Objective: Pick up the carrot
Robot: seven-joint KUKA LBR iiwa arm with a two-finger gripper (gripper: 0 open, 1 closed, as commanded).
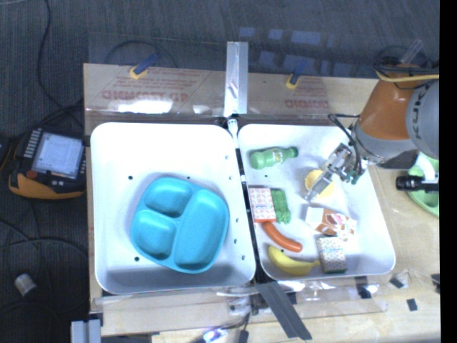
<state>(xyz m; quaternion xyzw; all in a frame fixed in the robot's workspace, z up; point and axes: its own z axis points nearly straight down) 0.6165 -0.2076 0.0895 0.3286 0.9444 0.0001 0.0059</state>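
The carrot (281, 236) lies in the right bin (371, 213), toward its near edge and left of centre — orange, slanted, with a banana (291, 261) just beside it on the near side and a small red-and-white packet (261, 203) with a green piece (280, 206) at its far end. The gripper (341, 164) hangs over the far right part of the same bin, well apart from the carrot, its tip right above a yellow lemon-like item (318, 182); whether its fingers are open or closed cannot be told from here, and nothing is seen held between them. A green bottle (271, 156) lies on its side near the bin's far edge. Toward the near right corner sit a red-and-white carton (336, 224) and a speckled block (332, 253) (the two almost touching). The left bin (114, 156) carries a blue divided plate (180, 222) — three compartments — near its middle.
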